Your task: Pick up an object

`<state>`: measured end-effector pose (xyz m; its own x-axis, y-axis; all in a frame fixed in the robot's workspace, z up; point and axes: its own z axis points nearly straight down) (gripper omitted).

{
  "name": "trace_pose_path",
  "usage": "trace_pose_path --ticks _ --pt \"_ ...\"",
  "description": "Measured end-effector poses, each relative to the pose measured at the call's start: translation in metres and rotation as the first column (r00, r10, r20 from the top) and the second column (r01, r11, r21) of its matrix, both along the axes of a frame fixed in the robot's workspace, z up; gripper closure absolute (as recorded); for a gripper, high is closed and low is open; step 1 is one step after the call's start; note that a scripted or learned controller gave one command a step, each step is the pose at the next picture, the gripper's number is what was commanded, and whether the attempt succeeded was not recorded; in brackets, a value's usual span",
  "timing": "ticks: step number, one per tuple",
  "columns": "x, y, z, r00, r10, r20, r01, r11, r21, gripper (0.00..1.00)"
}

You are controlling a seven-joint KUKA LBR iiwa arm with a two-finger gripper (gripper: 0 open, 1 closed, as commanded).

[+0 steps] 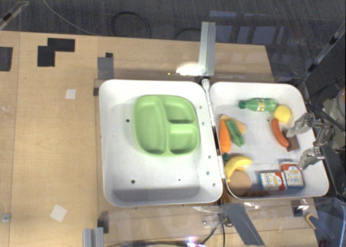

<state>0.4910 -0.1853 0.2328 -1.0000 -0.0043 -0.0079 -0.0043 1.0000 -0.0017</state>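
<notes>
Sausage point(280, 133) lies just left of your gripper point(307, 142), long axis running far-left to near-right; fingers spread, nothing between them.

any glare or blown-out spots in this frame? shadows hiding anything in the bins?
Camera view: one blown-out glare spot on the bench just above the left bin, beside the metal post; soft shadow inside that bin's lower edge and around the green tray, hiding nothing; right bin evenly lit, items readable; gripper at its right rim looks slightly soft.

Green tray point(165, 124), orange carrot point(224, 137), yellow lemon point(282, 113)
</notes>
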Motion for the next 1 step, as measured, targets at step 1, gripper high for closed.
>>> trace_pose_path --ticks 1 --pt "0.0450 -0.0193 -0.1343 0.991 -0.133 0.006 0.133 0.991 0.000 0.00"
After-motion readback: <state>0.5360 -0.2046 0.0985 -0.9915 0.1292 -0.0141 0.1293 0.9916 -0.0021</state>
